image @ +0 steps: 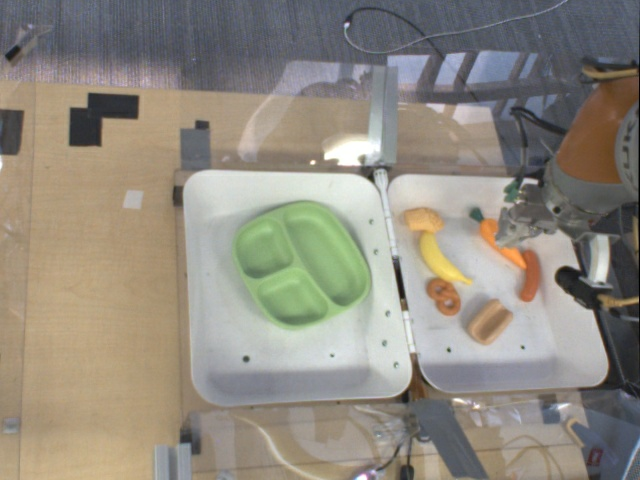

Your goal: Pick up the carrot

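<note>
Partly covered by the gripper (pixel 517 230), the carrot (pixel 499 242) lies near the right bin's (pixel 560 366) far edge, toward its right side; whether the gripper is closed on it cannot be told. One sausage (pixel 529 276) lies just beside the carrot. Further left sit one banana (pixel 441 258), one pretzel (pixel 444 296), one bun (pixel 489 321) and one small yellow piece (pixel 422 219). One green divided plate (pixel 301 263) fills the left bin's (pixel 215 368) middle.

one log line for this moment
gripper: over carrot, right bin | grasp: unconfirmed | banana: beside, untouched | green plate: left bin
</note>
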Tool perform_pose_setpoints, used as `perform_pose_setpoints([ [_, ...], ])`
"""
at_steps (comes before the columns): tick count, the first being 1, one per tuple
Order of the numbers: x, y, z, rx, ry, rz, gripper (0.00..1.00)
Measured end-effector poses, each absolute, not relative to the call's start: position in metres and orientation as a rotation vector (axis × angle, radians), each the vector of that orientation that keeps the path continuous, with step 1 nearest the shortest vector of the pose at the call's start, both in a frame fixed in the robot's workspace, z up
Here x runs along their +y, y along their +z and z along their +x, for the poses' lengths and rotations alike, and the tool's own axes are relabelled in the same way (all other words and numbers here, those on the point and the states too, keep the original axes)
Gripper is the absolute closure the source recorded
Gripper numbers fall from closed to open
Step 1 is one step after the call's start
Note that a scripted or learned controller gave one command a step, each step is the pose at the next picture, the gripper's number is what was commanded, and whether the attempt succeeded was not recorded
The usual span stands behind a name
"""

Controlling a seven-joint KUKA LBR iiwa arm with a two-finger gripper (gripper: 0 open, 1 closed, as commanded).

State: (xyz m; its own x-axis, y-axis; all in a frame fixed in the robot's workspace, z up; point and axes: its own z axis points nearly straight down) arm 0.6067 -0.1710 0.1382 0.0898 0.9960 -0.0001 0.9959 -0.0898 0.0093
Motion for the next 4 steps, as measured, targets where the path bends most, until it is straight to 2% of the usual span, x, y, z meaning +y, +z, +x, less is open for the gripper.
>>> perform_pose_setpoints([
  [1, -0.171, 0.138, 0.607, 2.115, 0.009, 2.314, 0.0],
  [2, -0.17, 0.15, 0.609, 2.115, 0.016, 2.308, 1.0],
  [3, -0.17, 0.15, 0.609, 2.115, 0.015, 2.309, 0.0],
  [4, -0.197, 0.087, 0.644, 2.079, 0.007, 2.346, 0.0],
])
